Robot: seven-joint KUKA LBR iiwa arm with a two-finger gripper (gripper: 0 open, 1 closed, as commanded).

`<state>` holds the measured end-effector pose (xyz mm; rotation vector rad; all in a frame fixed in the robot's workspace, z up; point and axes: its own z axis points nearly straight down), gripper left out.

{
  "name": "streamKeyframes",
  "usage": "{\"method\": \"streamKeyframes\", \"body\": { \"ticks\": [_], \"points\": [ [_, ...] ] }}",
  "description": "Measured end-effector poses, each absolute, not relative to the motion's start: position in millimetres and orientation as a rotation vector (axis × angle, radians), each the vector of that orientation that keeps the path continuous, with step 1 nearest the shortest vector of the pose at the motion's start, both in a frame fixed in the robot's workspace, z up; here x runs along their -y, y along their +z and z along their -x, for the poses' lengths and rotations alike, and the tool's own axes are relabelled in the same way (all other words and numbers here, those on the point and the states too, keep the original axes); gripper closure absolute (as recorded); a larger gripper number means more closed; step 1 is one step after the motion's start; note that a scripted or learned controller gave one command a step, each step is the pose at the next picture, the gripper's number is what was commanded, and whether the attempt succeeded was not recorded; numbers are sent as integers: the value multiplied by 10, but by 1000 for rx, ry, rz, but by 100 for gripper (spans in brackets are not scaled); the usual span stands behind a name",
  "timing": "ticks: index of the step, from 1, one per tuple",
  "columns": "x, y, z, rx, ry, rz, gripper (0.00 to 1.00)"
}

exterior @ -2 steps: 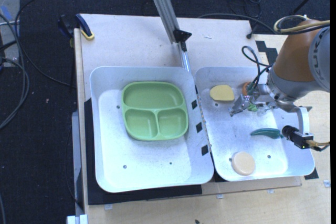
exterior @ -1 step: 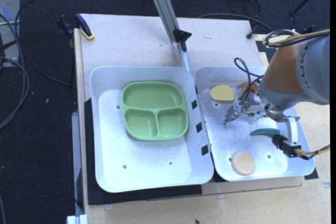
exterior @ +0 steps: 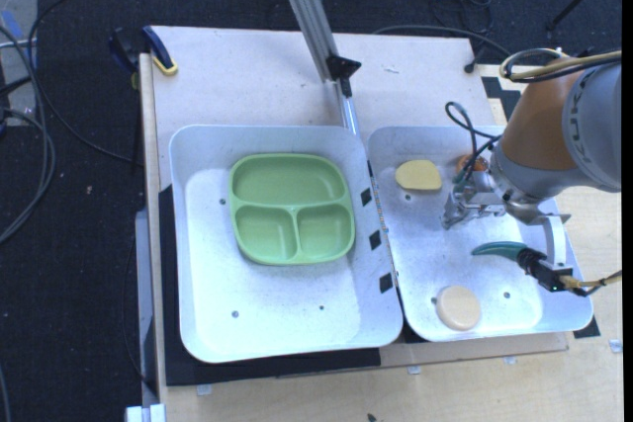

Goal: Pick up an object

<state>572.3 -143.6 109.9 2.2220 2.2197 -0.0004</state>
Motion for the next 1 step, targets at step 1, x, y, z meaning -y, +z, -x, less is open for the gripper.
{"method": "streamKeyframes", "body": {
  "ticks": [1],
  "points": [
    [1455, 1545, -5664, -2218, 2, -2221, 100]
  ]
}}
